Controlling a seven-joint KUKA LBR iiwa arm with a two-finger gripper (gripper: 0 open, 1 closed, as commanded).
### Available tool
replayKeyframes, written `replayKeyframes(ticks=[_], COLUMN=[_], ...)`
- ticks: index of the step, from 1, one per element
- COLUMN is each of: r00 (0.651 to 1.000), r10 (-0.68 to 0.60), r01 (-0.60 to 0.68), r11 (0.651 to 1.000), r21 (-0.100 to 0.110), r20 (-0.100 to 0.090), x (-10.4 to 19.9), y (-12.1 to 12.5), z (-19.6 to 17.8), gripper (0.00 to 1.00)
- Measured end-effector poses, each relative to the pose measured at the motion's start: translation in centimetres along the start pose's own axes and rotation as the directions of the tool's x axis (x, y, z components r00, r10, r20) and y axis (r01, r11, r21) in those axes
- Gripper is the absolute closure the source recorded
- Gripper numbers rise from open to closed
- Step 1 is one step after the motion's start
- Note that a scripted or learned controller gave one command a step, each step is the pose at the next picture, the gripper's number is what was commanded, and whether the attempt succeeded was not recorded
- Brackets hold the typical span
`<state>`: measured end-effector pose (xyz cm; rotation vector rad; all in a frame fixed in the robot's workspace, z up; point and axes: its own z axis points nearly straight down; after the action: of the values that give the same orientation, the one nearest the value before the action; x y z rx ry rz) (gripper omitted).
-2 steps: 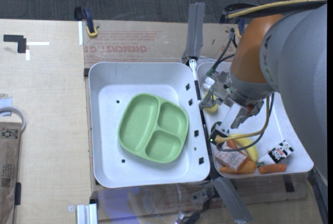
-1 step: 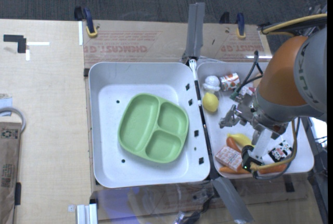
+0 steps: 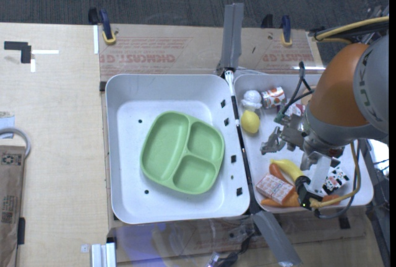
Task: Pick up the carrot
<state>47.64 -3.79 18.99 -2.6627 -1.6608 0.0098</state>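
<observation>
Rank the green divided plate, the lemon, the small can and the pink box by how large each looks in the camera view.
1. Green divided plate, by far the largest.
2. Pink box.
3. Small can and lemon: these look about alike, so I won't rank them; the box's lead over both is slight.

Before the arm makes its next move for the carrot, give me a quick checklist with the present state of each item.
1. Carrot located: ok, orange piece at the right bin's near edge, partly under the box.
2. Carrot free to grasp: not ok, box and banana crowd it.
3. Claw above carrot: not ok, it sits farther back, near the lemon.
4. Claw open or shut: cannot tell.
5. Claw holding anything: cannot tell, nothing visible between its tips.
6. Green tray out of the way: ok, it lies in the left bin.
</observation>
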Motion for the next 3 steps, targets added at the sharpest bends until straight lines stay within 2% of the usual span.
replayKeyframes(ticks=[1, 2, 3], r00=[0.947, 0.850, 0.927], r10=[0.320, 0.527, 0.375], r01=[-0.320, -0.527, -0.375], r11=[0.947, 0.850, 0.927], r21=[-0.002, 0.000, 0.000], r20=[-0.001, -0.001, -0.001], x=[-0.9, -1.1, -3.4], y=[2.4, 0.6, 6.9], z=[0.0, 0.0, 9.9], gripper=[0.00, 0.00, 0.00])
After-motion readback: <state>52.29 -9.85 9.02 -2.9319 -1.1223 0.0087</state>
